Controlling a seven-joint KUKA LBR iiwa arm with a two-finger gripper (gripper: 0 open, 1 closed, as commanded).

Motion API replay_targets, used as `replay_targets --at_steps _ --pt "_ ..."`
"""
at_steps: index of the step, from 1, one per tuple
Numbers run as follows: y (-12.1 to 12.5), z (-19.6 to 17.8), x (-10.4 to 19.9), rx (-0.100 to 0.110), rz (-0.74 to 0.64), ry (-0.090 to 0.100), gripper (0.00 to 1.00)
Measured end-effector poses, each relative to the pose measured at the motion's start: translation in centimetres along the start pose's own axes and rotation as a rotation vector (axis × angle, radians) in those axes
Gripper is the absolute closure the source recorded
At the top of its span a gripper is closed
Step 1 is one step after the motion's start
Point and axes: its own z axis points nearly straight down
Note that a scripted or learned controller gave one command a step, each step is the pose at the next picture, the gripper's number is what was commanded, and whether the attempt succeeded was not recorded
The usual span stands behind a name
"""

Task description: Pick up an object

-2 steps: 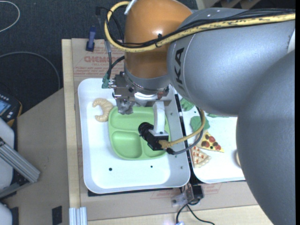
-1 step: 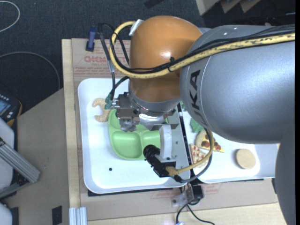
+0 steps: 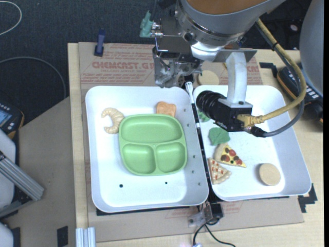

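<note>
Honestly, I cannot tell from this slanted view what state my gripper (image 3: 172, 76) is in; the metal end of it is hanging at the far rim of the left bin (image 3: 97, 153), near the seam where the two bins meet, and my own grey and orange wrist is covering most of it. Nothing is showing in its grasp.

Just below it, an orange-brown toy pastry piece (image 3: 165, 108) is lying on the left bin's floor, touching the far edge of the green divided plate (image 3: 152, 143). That plate is sitting in the middle of the left bin with its three compartments facing up. A pale toy croissant (image 3: 112, 119) is lying beside the plate's left far corner.

A black cylindrical unit (image 3: 220, 112) with a yellow cable (image 3: 277, 112) is reaching over the far part of the right bin (image 3: 293, 163). Beneath its near end a green toy leaf (image 3: 219, 136) is resting. Nearer the camera a toy pizza slice (image 3: 229, 156) is lying, and just beside that a waffle-patterned wedge (image 3: 219, 172) is sitting close to the bin's left wall. A round tan cookie (image 3: 269, 174) is resting well apart to the right.

Both bins are sitting on a cardboard sheet (image 3: 123, 60) with red lettering.
</note>
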Motion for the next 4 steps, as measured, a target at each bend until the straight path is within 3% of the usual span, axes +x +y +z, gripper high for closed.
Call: replay_targets --at_steps 1,2,3,4 --pt "-0.4 12.1 -3.8 0.032 0.008 -0.015 1.0" --pt "-0.2 10.4 -3.5 0.017 0.001 -0.009 1.0" --pt "-0.2 9.3 -3.4 0.016 0.0 -0.009 1.0" --pt "-0.7 22.3 -17.4 0.035 0.019 -0.016 1.0"
